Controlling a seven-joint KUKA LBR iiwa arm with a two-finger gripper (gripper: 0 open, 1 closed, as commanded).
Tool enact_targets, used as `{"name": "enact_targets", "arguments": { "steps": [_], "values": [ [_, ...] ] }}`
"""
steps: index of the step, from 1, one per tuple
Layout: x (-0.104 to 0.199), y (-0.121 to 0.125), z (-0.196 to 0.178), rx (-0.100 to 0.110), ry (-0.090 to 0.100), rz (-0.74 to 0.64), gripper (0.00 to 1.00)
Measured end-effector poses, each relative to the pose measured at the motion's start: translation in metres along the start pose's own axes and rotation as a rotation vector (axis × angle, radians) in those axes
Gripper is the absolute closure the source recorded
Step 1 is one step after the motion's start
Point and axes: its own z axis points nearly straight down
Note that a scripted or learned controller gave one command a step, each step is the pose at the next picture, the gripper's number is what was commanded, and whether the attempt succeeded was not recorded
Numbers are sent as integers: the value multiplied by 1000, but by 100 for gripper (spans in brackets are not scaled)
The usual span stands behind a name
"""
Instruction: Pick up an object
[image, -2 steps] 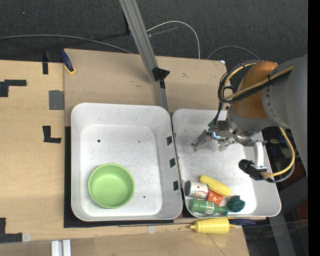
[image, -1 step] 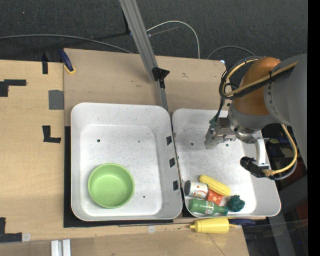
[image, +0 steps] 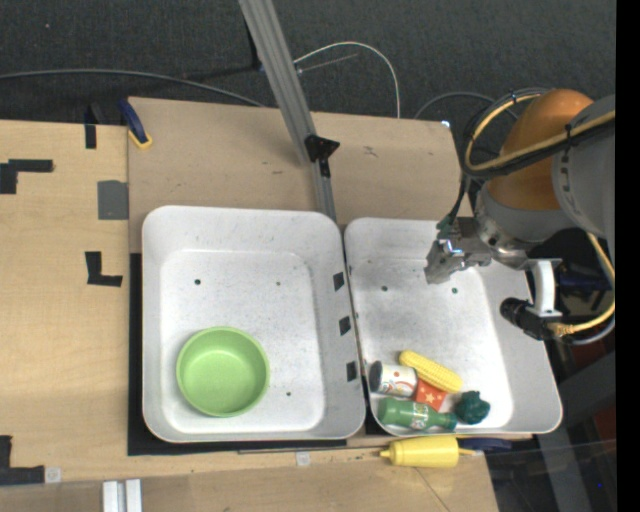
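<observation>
- The arm (image: 560, 160) comes in from the right, and your pincer (image: 443, 262) hangs over the upper part of the right bin (image: 400, 240), above bare floor.
- You cannot tell how far the pincer is open; the fingers are too small and dark to read, and nothing shows between them.
- The left bin (image: 240, 225) lies well off to the pincer's left; its green bowl (image: 223, 371) sits far down and to the left, in that bin's lower corner.
- The likeliest targets cluster below the pincer, well apart from it, in the right bin's lower part: a yellow corn (image: 431, 370), a red-and-white can (image: 393, 379), a green bottle (image: 417, 414) and a dark green lump (image: 472, 407), all packed close or touching.
- A yellow bottle (image: 424, 452) lies further below still, outside the bin on the bench (image: 230, 150).
- You have lifted nothing yet, I judge: choosing, descending, closing and raising all remain.
</observation>
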Motion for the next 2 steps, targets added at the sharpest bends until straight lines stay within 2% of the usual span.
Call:
{"name": "enact_targets", "arguments": {
  "steps": [1,2],
  "values": [
    [4,2,-62,-1,0,-2,100],
    [5,3,-85,1,1,-2,100]
  ]
}}
